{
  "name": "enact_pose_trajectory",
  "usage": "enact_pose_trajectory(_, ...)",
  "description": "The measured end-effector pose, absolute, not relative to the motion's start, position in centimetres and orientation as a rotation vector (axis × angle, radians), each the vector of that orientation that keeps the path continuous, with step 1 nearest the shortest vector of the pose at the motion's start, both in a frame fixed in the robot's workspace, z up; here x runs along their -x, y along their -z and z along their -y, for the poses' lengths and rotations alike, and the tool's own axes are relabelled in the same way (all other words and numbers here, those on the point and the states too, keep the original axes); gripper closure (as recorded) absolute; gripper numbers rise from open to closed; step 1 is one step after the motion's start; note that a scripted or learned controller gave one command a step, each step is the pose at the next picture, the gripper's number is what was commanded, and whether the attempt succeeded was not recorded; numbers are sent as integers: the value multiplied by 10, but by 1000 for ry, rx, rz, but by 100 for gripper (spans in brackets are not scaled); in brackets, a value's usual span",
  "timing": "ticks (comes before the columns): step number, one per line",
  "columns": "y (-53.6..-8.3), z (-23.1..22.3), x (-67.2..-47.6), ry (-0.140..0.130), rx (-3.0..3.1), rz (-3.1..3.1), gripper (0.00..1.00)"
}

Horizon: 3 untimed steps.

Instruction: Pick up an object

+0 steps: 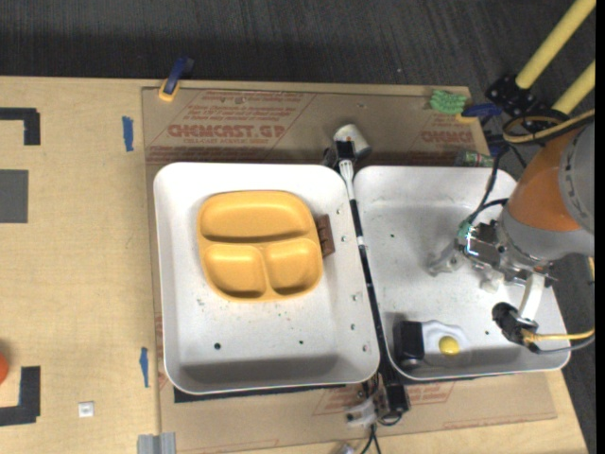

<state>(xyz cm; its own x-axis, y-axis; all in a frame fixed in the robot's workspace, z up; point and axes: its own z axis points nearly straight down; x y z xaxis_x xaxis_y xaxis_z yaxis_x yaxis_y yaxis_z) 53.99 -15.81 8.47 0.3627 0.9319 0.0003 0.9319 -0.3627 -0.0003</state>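
Gripper (444, 259) low in the right bin (416, 197), fingers (437, 263) slightly parted, nothing between. White-and-black object with yellow button (430, 340) against near rim; open floor toward far edge. Yellow divided tray (259, 244) in left bin (180, 282).

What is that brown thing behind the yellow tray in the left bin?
A small dark brown object pokes out past the yellow tray's right edge in the left bin. The tray covers the rest of it, so I cannot identify it.
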Motion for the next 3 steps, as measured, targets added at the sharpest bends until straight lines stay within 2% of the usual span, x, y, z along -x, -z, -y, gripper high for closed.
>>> enact_pose_trajectory(1, -85, 162, -577, 1, 2073, 2365, 0)
enact_pose_trajectory(2, -85, 161, -577, 1, 2072, 2366, 0)
enact_pose_trajectory(3, -85, 137, -618, 2, 1831, 2558, 0)
